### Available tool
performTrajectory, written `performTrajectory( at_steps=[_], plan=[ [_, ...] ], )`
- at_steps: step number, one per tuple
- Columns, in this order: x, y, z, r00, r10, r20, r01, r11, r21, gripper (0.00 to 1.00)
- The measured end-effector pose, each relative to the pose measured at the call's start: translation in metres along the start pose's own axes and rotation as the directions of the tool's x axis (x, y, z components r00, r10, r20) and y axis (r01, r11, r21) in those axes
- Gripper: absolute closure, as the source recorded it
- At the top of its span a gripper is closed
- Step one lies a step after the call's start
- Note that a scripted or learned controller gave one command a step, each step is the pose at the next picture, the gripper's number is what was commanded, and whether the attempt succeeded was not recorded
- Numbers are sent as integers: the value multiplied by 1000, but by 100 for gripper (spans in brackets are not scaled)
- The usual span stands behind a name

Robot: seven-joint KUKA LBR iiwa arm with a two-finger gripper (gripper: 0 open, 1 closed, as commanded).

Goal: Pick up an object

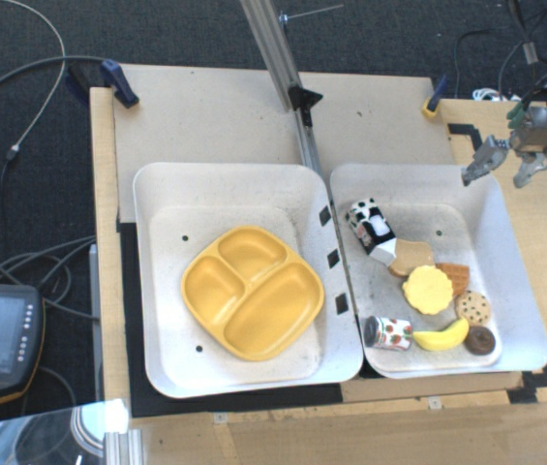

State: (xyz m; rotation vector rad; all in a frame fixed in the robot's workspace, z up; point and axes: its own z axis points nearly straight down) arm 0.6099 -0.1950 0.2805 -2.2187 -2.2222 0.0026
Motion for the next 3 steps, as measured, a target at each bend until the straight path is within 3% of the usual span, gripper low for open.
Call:
performTrajectory(
  at_steps=[1,2,3],
  plan=[
    [31,1,106,1000,-1,-4,1,1000,8,0],
    [29,4,89,1000,0,-1,0,1000,-4,100],
    [48,39,31,1000,-3,1,3,1000,-12,100]
  ],
)
